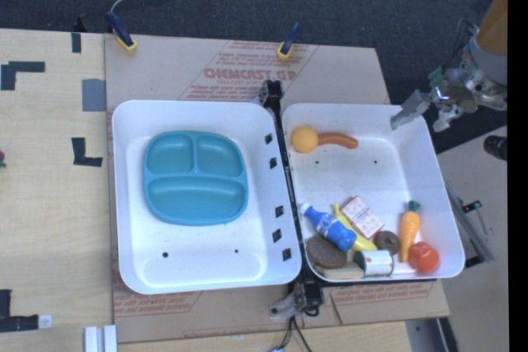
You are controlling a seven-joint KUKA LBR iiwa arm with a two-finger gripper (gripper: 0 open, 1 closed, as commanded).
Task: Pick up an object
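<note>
The gripper (422, 113) hangs at the right bin's (388, 169) upper-right rim, fingers spread wide and holding nothing; the orange ball (304, 139) lies left of it, in that bin's upper-left corner

Blue tray (196, 178), orange carrot (408, 231)

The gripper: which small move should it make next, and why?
Probably down and left into the right bin. The gripper hangs open over that bin's upper right rim, gripping nothing, while the carrot and other toys lie lower in the bin.
</note>
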